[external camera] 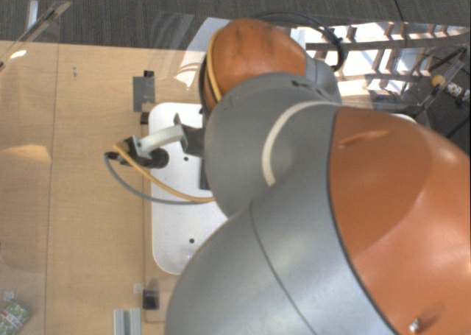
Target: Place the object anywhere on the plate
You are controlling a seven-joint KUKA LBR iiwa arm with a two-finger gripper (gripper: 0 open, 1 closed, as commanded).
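My arm (294, 201) bulks very close to the camera, its grey shell and orange bands covering the centre and right of the view. From behind it, a white bracket with a black end (156, 146) sticks out to the left, trailing grey and yellow cables (140, 182). It hangs over the left edge of a white bin (173, 241). The arm hides most of that bin and whatever lies in it.
Bare wooden bench (66, 179) stretches to the left of the bin. A small dark clamp (144, 89) sits at the bin's far left corner and another (149, 299) at its near left corner. A metal frame (397, 54) stands at the back right.
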